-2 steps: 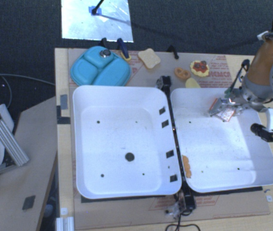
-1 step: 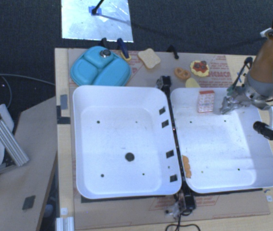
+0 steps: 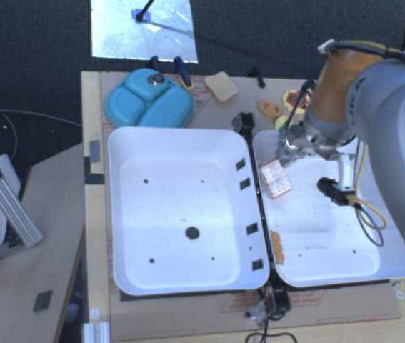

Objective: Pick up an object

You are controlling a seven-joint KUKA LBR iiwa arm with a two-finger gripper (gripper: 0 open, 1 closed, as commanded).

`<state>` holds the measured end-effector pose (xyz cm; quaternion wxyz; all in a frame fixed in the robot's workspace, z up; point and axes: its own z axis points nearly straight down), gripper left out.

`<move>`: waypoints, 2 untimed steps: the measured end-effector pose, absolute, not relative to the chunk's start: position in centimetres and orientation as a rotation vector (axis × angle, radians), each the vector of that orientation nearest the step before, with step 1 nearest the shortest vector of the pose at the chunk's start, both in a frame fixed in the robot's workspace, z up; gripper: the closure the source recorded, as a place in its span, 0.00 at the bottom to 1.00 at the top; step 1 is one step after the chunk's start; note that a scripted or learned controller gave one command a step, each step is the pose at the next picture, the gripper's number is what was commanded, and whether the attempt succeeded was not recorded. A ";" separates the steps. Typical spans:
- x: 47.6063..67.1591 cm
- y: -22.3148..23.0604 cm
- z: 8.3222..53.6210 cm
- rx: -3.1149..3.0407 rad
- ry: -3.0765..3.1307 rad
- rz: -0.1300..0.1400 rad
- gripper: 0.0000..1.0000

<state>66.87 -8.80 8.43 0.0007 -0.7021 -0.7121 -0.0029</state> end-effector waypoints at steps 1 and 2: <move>66.5 0.4 19.3 -2.211 -2.241 -0.019 1.00; 66.0 4.9 25.4 -2.214 -2.236 -0.015 1.00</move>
